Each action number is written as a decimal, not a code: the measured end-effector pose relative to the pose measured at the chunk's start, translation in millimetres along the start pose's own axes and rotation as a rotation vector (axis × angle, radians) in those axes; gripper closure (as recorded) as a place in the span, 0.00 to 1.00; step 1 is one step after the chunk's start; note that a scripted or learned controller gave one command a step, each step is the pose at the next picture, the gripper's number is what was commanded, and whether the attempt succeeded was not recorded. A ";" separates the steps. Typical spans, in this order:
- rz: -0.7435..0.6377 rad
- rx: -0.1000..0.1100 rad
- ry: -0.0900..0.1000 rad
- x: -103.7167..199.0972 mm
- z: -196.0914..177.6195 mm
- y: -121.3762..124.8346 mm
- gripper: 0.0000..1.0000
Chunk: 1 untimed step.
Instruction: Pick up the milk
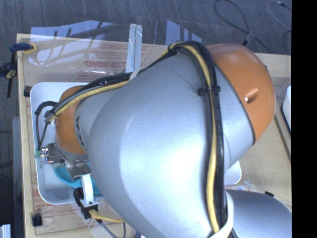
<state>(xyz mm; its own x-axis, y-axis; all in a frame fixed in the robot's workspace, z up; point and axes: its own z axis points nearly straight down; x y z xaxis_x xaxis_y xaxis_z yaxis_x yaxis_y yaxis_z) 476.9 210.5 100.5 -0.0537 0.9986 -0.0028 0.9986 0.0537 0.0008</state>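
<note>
Your grey arm (163, 148) fills most of the frame, its wrist lowered into the white bin (37, 95) at left, hiding the milk; a blue object (64, 175) peeks beneath.

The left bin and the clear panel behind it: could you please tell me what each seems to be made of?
The left bin looks like white moulded plastic, smooth and slightly glossy with rounded corners, though painted metal is possible. The clear panel looks like transparent acrylic or similar sheet: the printed bench surface shows through it, and its edges catch light.
</note>
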 end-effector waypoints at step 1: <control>-0.050 0.004 0.003 -34.2 -142.6 -2.7 1.00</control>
<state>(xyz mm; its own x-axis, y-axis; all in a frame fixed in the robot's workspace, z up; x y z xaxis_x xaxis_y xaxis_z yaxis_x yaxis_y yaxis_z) 475.9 176.6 243.2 -0.1035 0.9946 0.0006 0.9946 0.1035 -0.0036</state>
